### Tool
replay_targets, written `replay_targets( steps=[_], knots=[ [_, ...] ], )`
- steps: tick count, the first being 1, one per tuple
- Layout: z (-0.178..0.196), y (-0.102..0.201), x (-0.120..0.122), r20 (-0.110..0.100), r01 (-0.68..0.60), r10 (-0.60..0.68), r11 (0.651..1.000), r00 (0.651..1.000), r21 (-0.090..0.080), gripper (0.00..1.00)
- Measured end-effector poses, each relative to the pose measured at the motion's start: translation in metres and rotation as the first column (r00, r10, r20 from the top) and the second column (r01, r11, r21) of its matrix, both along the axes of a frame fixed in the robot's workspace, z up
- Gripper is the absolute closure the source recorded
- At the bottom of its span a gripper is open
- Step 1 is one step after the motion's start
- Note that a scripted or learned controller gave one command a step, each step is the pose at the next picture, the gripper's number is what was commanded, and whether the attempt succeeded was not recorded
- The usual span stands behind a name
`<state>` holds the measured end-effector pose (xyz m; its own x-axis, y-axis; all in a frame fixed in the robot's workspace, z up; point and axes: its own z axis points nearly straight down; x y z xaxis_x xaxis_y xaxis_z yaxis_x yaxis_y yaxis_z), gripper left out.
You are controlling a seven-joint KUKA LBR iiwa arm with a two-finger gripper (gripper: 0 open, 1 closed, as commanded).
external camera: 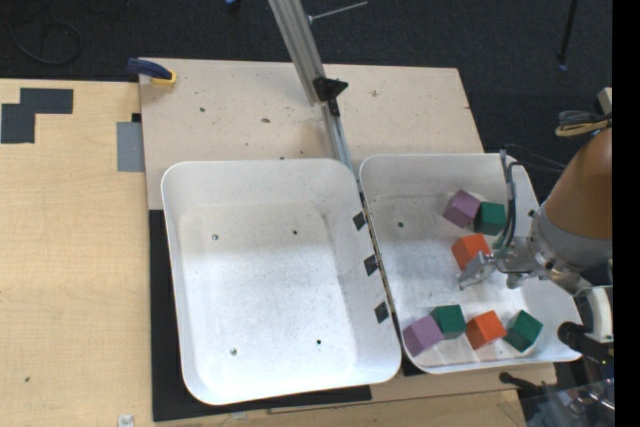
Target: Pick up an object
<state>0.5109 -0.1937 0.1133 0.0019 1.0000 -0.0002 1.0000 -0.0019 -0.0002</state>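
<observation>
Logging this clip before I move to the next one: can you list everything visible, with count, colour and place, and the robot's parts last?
Bins: 2, white, side by side on the bench; left bin, right bin.
Purple blocks: 2, right bin; one at the far side, one at the near edge.
Green blocks: 3, right bin; one beside the far purple block, two along the near edge.
Orange blocks: 2, right bin; one mid-bin by the gripper, one at the near edge.
Metal rail: 1, silver, slanting from behind the bins.
Clamp: 1, blue and yellow, bench's far left corner.
Arm: 1, grey with orange band, at right.
Gripper: 1, over the right bin.
</observation>
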Motion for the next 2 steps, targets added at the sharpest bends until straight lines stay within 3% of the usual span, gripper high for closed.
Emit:
replay_targets(
  steps=[1,2],
  knots=[
    [0.007,-0.001,-0.001,-0.004,0.008,-0.008,1.000,1.000,0.002,1.00],
    [0.051,-0.007,-0.004,0.002,0.008,-0.008,1.000,1.000,0.000,1.00]
  ],
)
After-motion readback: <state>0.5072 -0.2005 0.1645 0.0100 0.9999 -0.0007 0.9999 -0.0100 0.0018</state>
